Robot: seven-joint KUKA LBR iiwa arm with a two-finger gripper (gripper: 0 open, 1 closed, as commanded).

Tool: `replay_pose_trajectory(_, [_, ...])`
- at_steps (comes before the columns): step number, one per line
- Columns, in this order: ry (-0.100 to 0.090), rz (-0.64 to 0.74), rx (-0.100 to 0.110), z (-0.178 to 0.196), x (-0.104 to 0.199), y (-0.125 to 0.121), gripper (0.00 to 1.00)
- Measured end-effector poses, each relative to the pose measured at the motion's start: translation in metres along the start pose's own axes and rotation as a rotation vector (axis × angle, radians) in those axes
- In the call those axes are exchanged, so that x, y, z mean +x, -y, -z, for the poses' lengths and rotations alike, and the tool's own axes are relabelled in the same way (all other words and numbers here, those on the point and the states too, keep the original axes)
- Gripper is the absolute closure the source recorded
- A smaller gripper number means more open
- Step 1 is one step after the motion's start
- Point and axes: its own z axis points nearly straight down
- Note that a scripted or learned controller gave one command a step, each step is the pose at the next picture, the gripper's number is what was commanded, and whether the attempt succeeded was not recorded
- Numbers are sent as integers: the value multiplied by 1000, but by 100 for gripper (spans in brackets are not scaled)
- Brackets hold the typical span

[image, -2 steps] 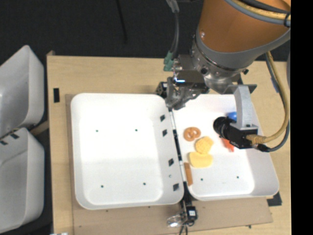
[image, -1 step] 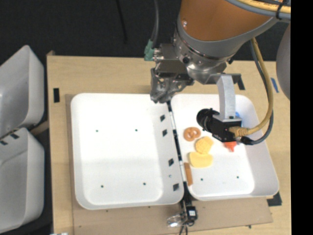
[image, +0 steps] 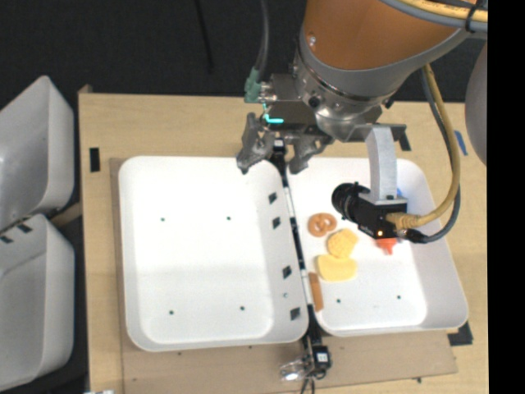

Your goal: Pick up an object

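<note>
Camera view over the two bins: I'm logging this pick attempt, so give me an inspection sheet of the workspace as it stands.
Surface: tan bench bearing a left bin and a right bin, side by side.
Job's things: in the right bin, near the divider, a small pretzel, two yellow pieces below it, and a thin brown stick at the divider.
Clutter: nothing seen.
Gripper: gripper above the far end of the divider, fingers spread, nothing between them.
Cables: tan hose looping down to a black unit on the arm; dark cable above.
Surroundings: white housings at left; black backdrop.
</note>
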Motion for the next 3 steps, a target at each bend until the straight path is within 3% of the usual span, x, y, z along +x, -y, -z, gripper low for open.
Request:
replay_pose_trajectory(1, [0, 4, -3, 11, -1, -1, 100])
replay_pose_trajectory(3, [2, 13, -5, 32, -2, -2, 100])
